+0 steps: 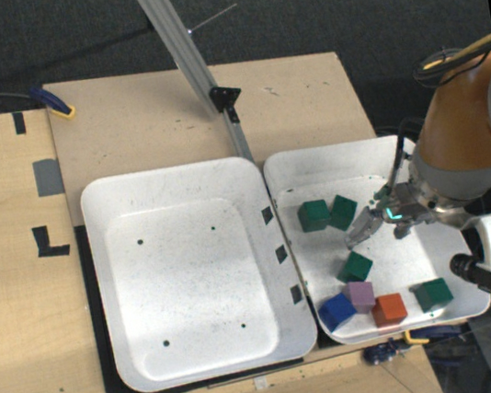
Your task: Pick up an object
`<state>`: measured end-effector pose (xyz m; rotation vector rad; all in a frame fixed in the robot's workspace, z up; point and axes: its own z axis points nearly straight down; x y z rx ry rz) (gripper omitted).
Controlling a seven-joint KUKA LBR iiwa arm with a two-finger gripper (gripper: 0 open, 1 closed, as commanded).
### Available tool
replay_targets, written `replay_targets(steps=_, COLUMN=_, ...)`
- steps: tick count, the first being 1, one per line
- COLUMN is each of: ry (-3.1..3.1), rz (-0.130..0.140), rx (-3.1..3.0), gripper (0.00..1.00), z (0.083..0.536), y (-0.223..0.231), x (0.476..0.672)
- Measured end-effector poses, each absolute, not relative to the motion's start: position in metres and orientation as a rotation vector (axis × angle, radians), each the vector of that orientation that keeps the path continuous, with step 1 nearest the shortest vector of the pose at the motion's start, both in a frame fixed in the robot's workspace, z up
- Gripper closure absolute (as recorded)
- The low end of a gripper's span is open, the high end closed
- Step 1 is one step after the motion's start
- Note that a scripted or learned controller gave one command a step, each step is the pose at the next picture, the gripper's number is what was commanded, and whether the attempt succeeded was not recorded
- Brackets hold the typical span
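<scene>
Gripper [363,232] hangs right of centre frame, apparently empty; its spread can't be told. Green block [356,267] just below looks light, rigid; pinch its flat sides.

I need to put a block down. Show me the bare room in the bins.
The left bin offers bare floor wall to wall. The right bin is crowded: green blocks, the gripper mid-bin, more blocks along its near wall; bare strip along its far wall.

Blocks in the right bin, arm over it

The gripper [363,232] hangs over the right bin [314,162], near two green blocks [328,213]. A third green block [357,266] lies below; blue [336,309], purple [362,294], orange [390,308] and another green [432,293] sit along the bin's front edge.
</scene>
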<state>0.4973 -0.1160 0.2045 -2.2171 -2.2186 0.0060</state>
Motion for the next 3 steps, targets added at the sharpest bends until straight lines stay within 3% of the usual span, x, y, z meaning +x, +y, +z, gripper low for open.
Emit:
replay_targets(steps=1, ry=-2.221, rz=0.002, rx=-2.219, gripper=0.00, z=0.206, y=-0.116, x=0.498)
replay_targets(steps=3, ry=-2.221, rz=0.004, rx=-2.219, gripper=0.00, z=0.090, y=-0.116, x=0.492)
